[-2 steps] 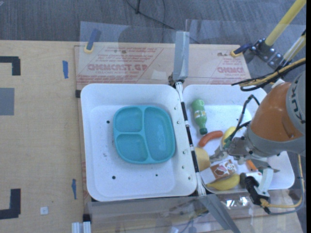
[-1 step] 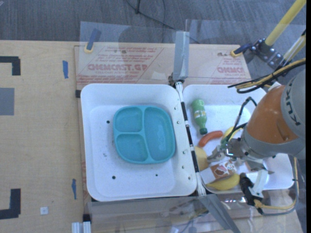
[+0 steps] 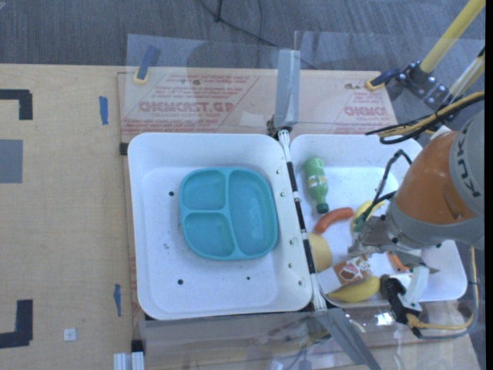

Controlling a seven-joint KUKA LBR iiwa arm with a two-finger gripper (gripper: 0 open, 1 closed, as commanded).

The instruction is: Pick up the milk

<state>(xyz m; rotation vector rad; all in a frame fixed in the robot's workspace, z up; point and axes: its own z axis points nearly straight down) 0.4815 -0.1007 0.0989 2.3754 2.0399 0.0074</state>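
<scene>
Arm in from the right, over the right white bin. My end effector sits low in that bin's near half; wrist and cabling cover it, so I cannot tell whether it is wide or narrow, and nothing is visibly gripped. Milk: small white carton with red-brown print, lying on the bin floor just below the end effector, between a tan rounded fruit by the divider and a banana at the near wall; contact with the end effector cannot be judged. Further back in the same bin: green bottle lying along the divider, orange-red sausage beside its cap end. Left white bin holds a teal divided plate. Both bins rest on the tabletop.
</scene>
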